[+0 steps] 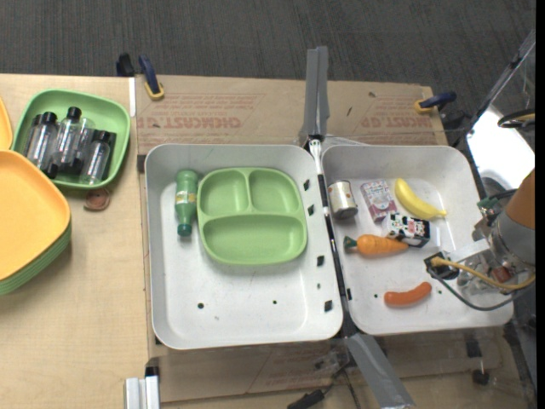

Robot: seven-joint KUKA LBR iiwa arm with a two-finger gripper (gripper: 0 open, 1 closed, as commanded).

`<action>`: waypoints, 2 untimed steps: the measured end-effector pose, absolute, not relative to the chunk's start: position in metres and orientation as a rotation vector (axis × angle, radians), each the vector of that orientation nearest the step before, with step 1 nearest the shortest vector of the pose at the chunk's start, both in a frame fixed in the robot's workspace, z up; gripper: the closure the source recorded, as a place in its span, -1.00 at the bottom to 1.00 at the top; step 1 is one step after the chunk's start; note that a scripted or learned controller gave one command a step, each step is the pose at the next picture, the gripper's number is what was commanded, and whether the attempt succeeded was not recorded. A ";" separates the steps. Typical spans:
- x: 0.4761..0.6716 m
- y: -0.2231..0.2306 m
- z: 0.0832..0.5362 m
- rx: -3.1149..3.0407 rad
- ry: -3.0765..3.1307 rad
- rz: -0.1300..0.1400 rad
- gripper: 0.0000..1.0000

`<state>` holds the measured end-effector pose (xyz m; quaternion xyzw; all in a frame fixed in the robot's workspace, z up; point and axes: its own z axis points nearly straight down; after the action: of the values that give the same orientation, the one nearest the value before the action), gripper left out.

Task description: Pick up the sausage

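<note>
The left bin holds a big green plate with three parts. A green bottle lies just left of the plate.

The right bin holds many small things. The grey arm comes in over this bin's right edge. Its gripper is low over the near right part of the bin. I cannot tell if the gripper is open or closed.

A yellow banana lies at the far side. An orange carrot lies in the middle, pointing left to right.

The sausage lies flat in the near part of the right bin, just nearer than the carrot and left of the gripper. Its long side runs left to right, with the right end tipped a little toward the far side. Nothing touches it.

A shiny can sits far left in this bin.
</note>
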<state>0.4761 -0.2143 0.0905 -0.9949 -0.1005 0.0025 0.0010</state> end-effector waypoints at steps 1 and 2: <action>0.477 -0.222 0.152 -3.122 -0.338 0.007 1.00; 0.476 -0.222 0.159 -3.120 -0.343 0.015 1.00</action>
<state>0.4765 -0.2217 0.1592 -0.9940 -0.1094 0.0046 0.0015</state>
